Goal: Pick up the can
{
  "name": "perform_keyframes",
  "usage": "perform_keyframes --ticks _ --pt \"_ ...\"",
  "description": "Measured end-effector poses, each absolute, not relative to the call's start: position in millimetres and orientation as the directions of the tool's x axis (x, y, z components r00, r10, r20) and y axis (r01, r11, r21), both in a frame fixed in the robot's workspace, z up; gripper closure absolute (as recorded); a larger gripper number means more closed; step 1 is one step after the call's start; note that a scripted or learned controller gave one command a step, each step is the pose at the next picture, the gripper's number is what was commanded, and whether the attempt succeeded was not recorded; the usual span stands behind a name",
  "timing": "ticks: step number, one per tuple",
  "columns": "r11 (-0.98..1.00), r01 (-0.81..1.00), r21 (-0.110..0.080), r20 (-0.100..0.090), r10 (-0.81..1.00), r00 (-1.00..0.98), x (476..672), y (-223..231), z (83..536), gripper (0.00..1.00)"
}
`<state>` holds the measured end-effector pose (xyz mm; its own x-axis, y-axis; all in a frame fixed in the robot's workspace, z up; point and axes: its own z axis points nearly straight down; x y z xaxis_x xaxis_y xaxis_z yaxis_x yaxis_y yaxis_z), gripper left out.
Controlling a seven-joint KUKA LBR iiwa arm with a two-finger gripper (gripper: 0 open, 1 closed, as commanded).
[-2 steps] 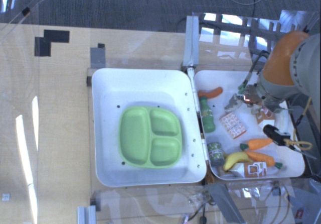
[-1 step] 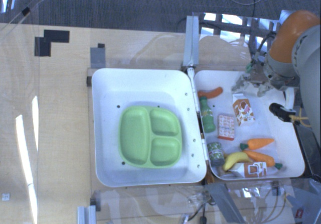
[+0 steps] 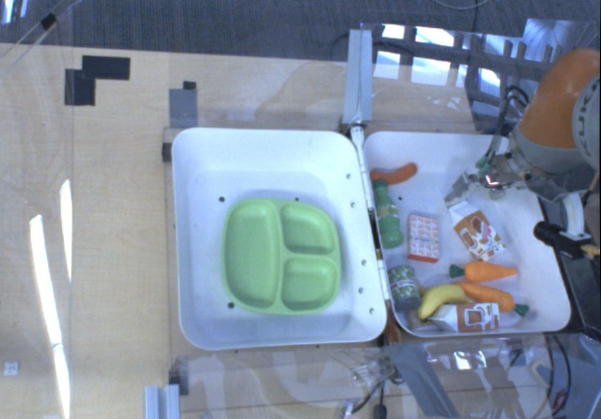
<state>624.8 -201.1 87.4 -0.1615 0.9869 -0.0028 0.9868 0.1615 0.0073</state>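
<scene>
1. The arm (image 3: pixel 563 116) reaches in from the right edge of the frame, its orange band at the upper right, above the right bin (image 3: pixel 554 309).
2. The tool (image 3: pixel 472 182) hangs over the upper middle of the right bin, pointing toward the lower left. Whether it is spread or pressed together cannot be told from here, and nothing is visibly pinched in it.
3. The can (image 3: pixel 405 284), green with a dark band, stands in the lower left part of the right bin, close to the bin's left wall. It is well apart from the tool.
4. A banana (image 3: pixel 441 299) lies just right of the can, touching or nearly touching it.
5. A green bottle (image 3: pixel 386 215) lies along the left wall of the right bin, above the can.
6. A small red sausage-shaped piece (image 3: pixel 396 173) lies near the upper left corner of that bin, above the bottle.
7. A flat red-and-white packet (image 3: pixel 423 238) lies right of the bottle, near the bin's middle.
8. A white-and-orange pouch (image 3: pixel 477 233) lies below the tool, to the right of the packet.
9. Two carrots (image 3: pixel 488 282) lie in the lower right part of the bin, one above the other.
10. A white carton (image 3: pixel 474 317) lies along the bottom wall, under the banana and carrots.
11. The left bin (image 3: pixel 202 173) holds a green divided plate (image 3: pixel 282 256) at its middle.
12. Both bins sit on the pale wooden bench (image 3: pixel 94 220).
</scene>
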Motion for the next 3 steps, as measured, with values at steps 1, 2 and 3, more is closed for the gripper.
perform_keyframes --ticks 1,2,3 --pt "0.110 0.994 -0.007 0.008 0.994 -0.110 669.2 -201 87 0.00" --pt "0.164 0.986 0.008 -0.002 0.986 -0.164 657.6 -151 87 0.00" --pt "0.138 0.990 0.002 0.000 0.990 -0.138 669.8 -134 86 0.00"
